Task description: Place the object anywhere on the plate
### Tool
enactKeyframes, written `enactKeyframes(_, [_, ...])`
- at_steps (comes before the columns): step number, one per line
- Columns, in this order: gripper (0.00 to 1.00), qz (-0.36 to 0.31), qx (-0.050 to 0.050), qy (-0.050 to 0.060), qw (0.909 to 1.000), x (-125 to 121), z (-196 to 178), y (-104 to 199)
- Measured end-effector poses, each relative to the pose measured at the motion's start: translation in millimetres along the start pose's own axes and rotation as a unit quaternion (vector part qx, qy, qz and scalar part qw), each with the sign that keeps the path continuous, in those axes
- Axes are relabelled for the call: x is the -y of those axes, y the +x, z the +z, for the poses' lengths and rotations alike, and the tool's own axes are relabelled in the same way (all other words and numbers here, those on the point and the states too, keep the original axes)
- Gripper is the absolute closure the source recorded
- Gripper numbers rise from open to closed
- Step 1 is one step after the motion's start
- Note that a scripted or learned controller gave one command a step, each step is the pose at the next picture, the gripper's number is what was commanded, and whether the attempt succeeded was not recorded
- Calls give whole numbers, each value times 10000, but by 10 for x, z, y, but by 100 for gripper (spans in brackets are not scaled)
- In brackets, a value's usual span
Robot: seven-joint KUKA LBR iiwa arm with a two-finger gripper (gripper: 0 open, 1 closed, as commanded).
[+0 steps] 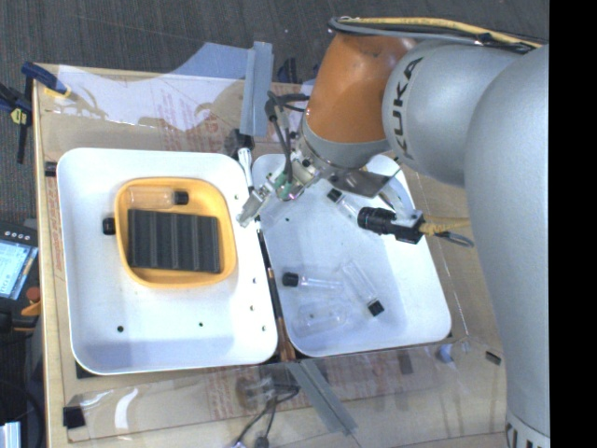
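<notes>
Yellow and rounded, the plate [174, 228] sits in the left bin [84, 315], with a dark ribbed insert at its centre and a small clear vial [160, 196] with a black cap lying at its 12 o'clock edge. In the right bin [420, 297], more clear vials [312, 280] lie loose toward 6 o'clock (hard to count through the glare). The arm [438, 110] enters from 3 o'clock; its gripper [252, 208] hangs over the seam between bins, and whether it is parted or closed cannot be told.
</notes>
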State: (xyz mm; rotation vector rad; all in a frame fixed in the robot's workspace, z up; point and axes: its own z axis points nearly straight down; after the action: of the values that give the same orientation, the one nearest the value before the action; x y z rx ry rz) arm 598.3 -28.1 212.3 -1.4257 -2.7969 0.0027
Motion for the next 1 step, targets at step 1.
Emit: enactKeyframes(1, [0,-1174,12,-11,9931,-109,205,-290])
